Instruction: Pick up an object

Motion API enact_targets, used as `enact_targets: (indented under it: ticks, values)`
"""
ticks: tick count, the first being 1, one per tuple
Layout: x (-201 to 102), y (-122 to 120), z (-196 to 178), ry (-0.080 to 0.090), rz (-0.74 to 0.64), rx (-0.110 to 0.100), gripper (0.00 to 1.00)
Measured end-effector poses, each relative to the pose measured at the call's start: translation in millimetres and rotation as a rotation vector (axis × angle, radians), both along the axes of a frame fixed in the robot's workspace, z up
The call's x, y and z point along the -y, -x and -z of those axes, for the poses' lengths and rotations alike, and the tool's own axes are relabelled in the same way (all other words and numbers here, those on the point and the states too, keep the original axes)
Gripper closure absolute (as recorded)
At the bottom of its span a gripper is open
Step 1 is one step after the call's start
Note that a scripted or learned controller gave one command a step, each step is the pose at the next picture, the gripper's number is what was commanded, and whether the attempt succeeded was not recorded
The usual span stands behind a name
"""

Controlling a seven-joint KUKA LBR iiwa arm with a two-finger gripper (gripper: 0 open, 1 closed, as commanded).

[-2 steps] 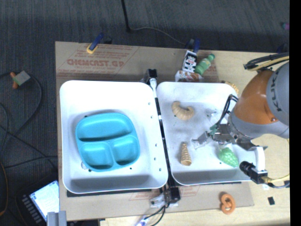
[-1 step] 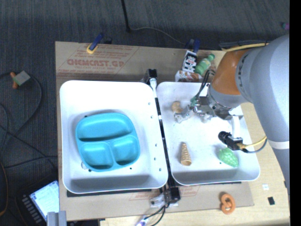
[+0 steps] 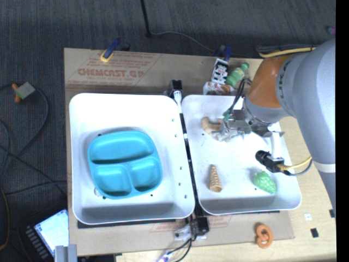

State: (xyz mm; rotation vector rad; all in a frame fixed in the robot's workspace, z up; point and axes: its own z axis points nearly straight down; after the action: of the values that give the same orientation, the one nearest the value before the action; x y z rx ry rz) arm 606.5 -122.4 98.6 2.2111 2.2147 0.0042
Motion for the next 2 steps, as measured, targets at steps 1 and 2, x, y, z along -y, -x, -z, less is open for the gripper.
enact_targets:
  ticks: [1, 2]
  values:
    - [62, -61, 9, -0.004, 0.001, -0.009, 1.0]
    - [62, -61, -2, -0.001, -0.001, -0.009, 1.0]
